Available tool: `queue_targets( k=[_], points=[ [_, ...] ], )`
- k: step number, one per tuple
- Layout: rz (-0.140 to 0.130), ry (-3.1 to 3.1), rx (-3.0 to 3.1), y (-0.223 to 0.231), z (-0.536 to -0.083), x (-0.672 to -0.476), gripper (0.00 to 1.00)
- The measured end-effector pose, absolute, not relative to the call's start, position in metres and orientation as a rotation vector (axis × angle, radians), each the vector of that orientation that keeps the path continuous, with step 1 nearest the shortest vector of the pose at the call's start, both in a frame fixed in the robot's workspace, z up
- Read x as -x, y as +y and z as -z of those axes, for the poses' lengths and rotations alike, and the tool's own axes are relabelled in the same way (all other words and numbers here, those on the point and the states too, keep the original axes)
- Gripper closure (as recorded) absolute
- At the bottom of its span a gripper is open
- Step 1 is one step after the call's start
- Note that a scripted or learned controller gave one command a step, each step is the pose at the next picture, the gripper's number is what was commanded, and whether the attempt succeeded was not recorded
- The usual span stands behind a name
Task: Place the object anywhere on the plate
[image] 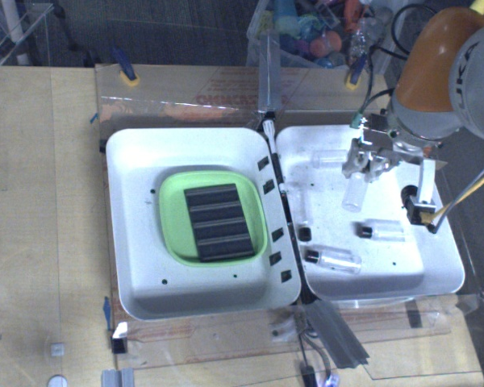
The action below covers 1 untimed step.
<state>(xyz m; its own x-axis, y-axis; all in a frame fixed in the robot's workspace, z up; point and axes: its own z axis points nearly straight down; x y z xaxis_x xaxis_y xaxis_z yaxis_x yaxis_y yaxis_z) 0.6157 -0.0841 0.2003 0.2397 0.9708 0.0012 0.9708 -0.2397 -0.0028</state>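
Camera view has me reaching in from the right, my pincer [363,161] hanging over the back of the right bin [444,276]. Just below its tips hangs a clear vial [352,193], upright, and it looks to be pinched at its top between my narrowly set fingers; it is so transparent against the white floor that I judge this rather than see it plainly. Held upright like that, it would clear the divider between the bins when carried across.

Two more clear vials with dark caps lie on their sides in the same bin, one [381,231] near the middle and one [331,258] nearer the front, both well apart from my pincer. A fourth faint vial [324,160] lies near the back wall.

The green plate [171,216] sits in the middle of the left bin [137,280] on the bench [32,216], carrying a dark ribbed block [219,222] that covers most of its centre. I reckon only the bare green margin offers a flat landing spot, so the drop would want to favour that side.
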Motion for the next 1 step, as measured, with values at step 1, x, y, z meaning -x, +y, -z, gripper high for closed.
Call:
queue_targets(
  k=[1],
  points=[
    [-0.001, -1.935, 2.471, -0.0841, -0.2004, -0.6158, 0.00]
  ],
)
